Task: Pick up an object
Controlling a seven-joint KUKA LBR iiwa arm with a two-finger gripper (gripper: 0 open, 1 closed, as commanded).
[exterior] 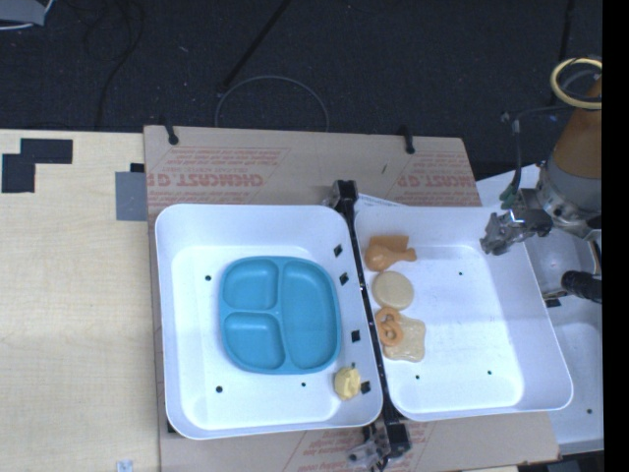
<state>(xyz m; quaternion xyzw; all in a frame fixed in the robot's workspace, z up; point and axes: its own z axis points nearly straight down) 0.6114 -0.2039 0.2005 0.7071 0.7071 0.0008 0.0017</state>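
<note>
A blue divided plate [277,314] lies in the left bin [187,234]. A small pale yellow object [347,383] sits at that bin's front right corner. In the right bin [491,303], along its left side, lie an orange piece [388,253], a round cream disc [393,290] and a flat yellow piece with an orange ring on it [401,334]. My gripper [503,232] hangs over the right bin's far right corner, well apart from all of these, with nothing seen between its fingers.
The bins sit on a cardboard sheet [295,170] on the wooden bench [69,293]. A black clip [344,197] joins the bins at the back. Cables lie on the dark floor behind. The arm [575,155] comes in from the right.
</note>
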